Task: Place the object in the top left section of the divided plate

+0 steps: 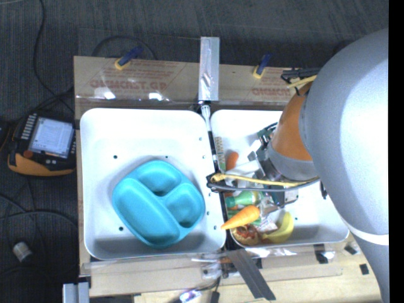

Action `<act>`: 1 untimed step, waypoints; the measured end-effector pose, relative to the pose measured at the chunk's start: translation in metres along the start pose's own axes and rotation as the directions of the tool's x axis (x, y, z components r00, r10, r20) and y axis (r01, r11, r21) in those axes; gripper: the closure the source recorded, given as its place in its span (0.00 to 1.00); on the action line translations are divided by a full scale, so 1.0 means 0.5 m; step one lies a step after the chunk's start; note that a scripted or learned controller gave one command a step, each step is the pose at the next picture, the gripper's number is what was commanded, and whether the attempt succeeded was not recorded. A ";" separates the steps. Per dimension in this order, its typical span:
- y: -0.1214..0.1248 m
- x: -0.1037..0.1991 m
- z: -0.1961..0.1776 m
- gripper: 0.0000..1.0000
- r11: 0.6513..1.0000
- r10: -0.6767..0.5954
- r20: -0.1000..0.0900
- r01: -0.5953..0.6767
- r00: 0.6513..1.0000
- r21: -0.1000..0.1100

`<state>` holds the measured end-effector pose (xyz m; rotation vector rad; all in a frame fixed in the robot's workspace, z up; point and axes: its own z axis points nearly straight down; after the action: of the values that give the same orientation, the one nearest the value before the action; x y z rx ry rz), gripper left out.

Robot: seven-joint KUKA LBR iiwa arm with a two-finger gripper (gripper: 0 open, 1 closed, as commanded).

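Gripper (268,191) low in right bin (315,232), grey arm (360,144) slanting above.

This is a robotics lab or test cell, not a home. A wooden bench (158,81) stands on dark grey office carpet (38,43) and carries two shallow white bins (95,169) fixed side by side, with clamps (128,58) along its far edge. A handheld control pendant (44,144) with a lit screen lies on the floor off the bench's left edge, and loose cables (25,5) trail across the carpet.
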<state>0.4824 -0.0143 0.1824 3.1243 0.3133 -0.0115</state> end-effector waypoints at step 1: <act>-0.050 0.010 0.000 1.00 1.000 -0.004 0.000 0.004 1.000 0.001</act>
<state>0.4825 0.0113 0.1822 3.1247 0.3197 -0.0112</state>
